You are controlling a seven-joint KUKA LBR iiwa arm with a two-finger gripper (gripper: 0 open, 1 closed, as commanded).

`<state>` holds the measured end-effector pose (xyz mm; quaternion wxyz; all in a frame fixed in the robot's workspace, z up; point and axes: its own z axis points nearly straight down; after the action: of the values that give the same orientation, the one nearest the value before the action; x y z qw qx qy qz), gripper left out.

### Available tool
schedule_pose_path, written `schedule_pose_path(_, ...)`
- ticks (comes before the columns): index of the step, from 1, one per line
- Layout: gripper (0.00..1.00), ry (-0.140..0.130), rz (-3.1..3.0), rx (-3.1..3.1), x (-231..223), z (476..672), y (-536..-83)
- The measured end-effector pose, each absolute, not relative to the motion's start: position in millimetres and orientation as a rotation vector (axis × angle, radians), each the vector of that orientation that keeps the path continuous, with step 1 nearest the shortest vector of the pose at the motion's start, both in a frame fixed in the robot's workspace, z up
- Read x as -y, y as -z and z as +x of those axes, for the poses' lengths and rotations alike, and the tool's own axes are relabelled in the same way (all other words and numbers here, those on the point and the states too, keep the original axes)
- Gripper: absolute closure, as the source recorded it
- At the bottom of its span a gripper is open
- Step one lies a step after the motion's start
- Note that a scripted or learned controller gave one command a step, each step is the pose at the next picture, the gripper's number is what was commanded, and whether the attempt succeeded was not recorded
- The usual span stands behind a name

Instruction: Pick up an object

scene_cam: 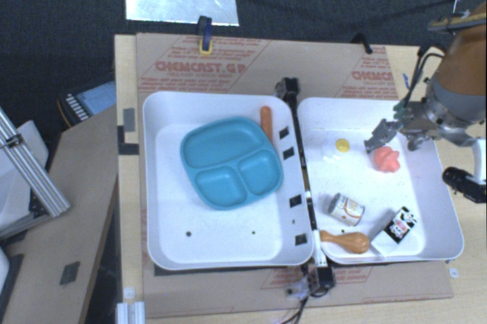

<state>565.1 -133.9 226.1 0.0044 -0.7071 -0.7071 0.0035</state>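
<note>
In the right bin (pixel 426 239) lie a pink lumpy toy (pixel 386 160), a small yellow piece (pixel 342 145), a small can on its side (pixel 346 208), a black-and-white box (pixel 399 224) and a tan drumstick-shaped toy (pixel 346 240). My gripper (pixel 397 140) hangs over the bin's far right part, just above and behind the pink toy. Its fingers are spread open, one grey fingertip (pixel 377 138) left of the toy, and nothing sits between them.
The left bin (pixel 163 239) holds a blue divided plate (pixel 230 161) and an orange stick-shaped toy (pixel 266 122) by the dividing wall. A black rail with clips (pixel 297 163) runs between the bins. The grey arm with its orange band (pixel 466 64) comes in from the right.
</note>
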Motion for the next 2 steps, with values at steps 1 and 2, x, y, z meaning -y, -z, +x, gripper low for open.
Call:
schedule_pose_path(1, 0.00, 0.001, -2.219, 2.225, 134, 567.6, -233)
schedule_pose_path(2, 0.00, -0.001, -2.220, 2.222, 139, 575.6, -185)
